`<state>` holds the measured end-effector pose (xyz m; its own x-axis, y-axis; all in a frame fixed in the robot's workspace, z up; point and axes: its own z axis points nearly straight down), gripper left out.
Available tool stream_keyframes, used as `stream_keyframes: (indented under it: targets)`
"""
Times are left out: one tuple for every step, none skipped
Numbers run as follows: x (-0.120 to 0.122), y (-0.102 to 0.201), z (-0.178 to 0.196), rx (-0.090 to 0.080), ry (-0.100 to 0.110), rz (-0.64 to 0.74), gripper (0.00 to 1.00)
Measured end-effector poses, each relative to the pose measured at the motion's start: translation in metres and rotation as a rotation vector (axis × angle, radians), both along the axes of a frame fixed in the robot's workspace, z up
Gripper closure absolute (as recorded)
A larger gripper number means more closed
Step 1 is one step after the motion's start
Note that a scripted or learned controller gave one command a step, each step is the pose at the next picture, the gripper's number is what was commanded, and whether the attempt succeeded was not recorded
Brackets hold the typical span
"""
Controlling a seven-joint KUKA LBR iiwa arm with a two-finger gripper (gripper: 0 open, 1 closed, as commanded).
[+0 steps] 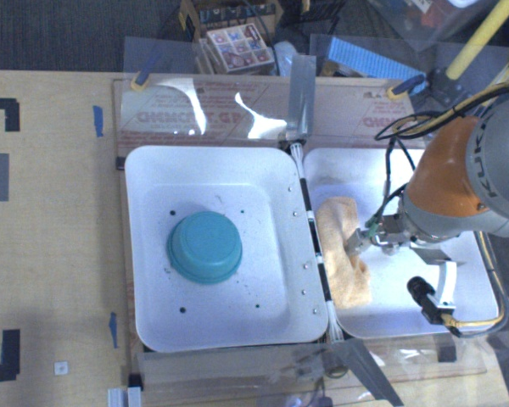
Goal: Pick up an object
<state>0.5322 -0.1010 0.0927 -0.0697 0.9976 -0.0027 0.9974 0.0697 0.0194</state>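
gripper low in right bin, tip touching tan sponge-like block at its right edge, grip state unclear, can't tell, block lies along bin's left wall, teal bowl upside down in left bin, well to the gripper's left

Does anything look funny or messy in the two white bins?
Nothing is spilled or broken. The teal bowl sits upside down in the left bin. The tan cloth lies crumpled along the right bin's left wall, with the gripper at its edge.
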Motion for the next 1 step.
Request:
stream_keyframes:
  targets:
    - [-0.0095, 0.0043, 0.0001, -0.002, -0.002, -0.014, 0.0]
